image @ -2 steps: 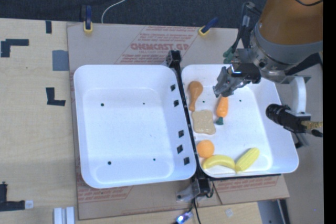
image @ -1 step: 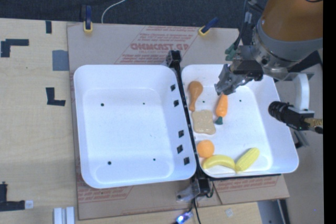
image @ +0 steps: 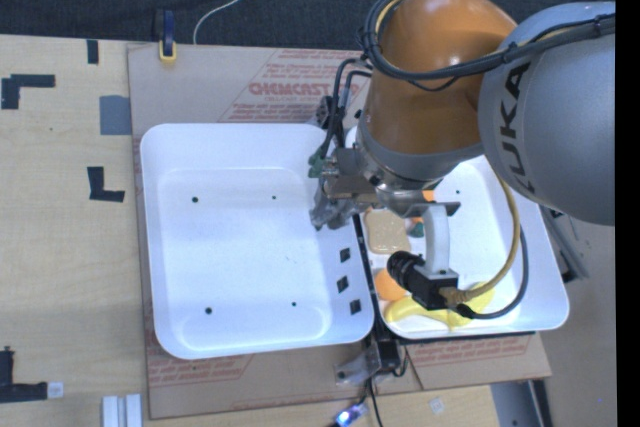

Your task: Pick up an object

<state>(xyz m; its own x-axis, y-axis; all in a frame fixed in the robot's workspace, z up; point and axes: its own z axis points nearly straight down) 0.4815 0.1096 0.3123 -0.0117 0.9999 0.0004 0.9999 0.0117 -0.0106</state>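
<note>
My arm's big orange band and grey wrist (image: 440,85) hang over the right bin (image: 540,305) and hide most of it. The gripper (image: 333,199) shows as a grey metal assembly low over the divider between the two bins, at the left bin's right edge. Just right of it, in the right bin, lie a tan flat square piece (image: 383,233), a small orange object (image: 388,288) and a yellow banana-like object (image: 440,316). Nothing is visibly held.
The left bin (image: 160,215) sits on a cardboard sheet (image: 280,90). A black cable fitting (image: 418,278) with a yellow hose loops off the arm above the right bin's objects. A white part (image: 437,240) hangs beside it.
</note>
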